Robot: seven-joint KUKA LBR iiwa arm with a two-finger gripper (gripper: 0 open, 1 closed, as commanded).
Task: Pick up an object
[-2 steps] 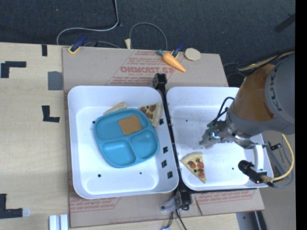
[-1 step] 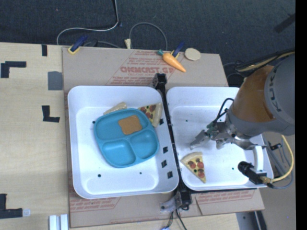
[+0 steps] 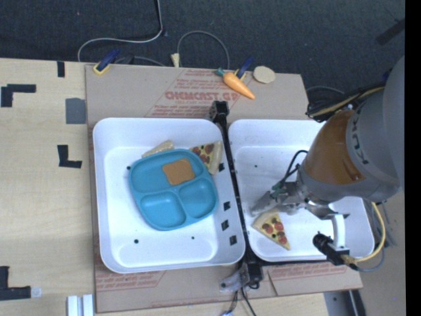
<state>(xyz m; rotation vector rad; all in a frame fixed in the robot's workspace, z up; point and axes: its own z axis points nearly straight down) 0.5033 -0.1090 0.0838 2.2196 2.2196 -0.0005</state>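
Seemingly the likeliest target is the pizza slice (image 3: 273, 228), a toy wedge lying flat on the floor of the right bin (image 3: 263, 137), near its front edge. It looks light and stiff, probably plastic, so it should lift easily but may skid; pinching across its narrow sides seems wiser than grabbing the thin tip. The end effector (image 3: 279, 198) hovers just above the slice's crust end, but whether it is spread or pressed together I cannot tell, as the wrist blocks the view. In the left bin (image 3: 105, 176) sit a blue divided tray (image 3: 174, 196) bearing a brown toast-like piece (image 3: 178, 171), with another pizza slice (image 3: 208, 154) tucked beside it.
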